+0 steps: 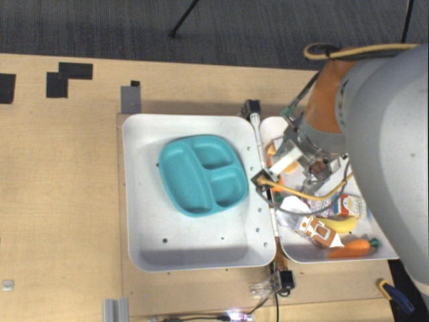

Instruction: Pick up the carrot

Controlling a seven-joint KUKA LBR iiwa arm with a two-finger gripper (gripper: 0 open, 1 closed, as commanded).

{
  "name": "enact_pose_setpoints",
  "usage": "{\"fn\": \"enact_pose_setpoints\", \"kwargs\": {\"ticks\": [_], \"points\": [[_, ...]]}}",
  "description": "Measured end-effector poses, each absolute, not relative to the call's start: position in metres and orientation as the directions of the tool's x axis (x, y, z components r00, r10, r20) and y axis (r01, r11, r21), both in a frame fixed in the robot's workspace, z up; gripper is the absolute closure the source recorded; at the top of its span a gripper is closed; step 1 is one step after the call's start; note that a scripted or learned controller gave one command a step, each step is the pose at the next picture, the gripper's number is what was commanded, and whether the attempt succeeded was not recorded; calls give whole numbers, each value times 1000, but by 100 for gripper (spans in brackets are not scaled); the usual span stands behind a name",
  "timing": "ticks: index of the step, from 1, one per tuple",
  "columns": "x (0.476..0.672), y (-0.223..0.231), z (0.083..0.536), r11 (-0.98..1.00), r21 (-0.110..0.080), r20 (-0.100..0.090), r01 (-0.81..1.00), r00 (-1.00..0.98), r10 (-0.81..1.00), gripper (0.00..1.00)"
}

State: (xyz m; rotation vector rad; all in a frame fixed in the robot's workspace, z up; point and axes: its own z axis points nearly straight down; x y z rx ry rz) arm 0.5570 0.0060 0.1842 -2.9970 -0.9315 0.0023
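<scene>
The carrot [356, 248] is orange with a green tip. It lies at the front edge of the right bin [295, 255], beside a banana [340, 224]. My gripper [315, 172] hangs low over the middle of the right bin, behind and to the left of the carrot and well apart from it. The grey arm with its orange band [325, 106] covers the right part of that bin. Nothing shows between the fingers from this angle.
A teal divided plate [201, 173] lies in the left bin [144, 240]. The right bin also holds a brown carton [314, 229], a red and white item [347, 206] and an orange piece [271, 154] near its left wall.
</scene>
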Motion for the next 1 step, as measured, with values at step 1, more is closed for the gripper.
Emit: {"fn": "enact_pose_setpoints", "kwargs": {"ticks": [1], "points": [[504, -26, 184, -861, -2, -1, 508, 861, 508, 0]]}}
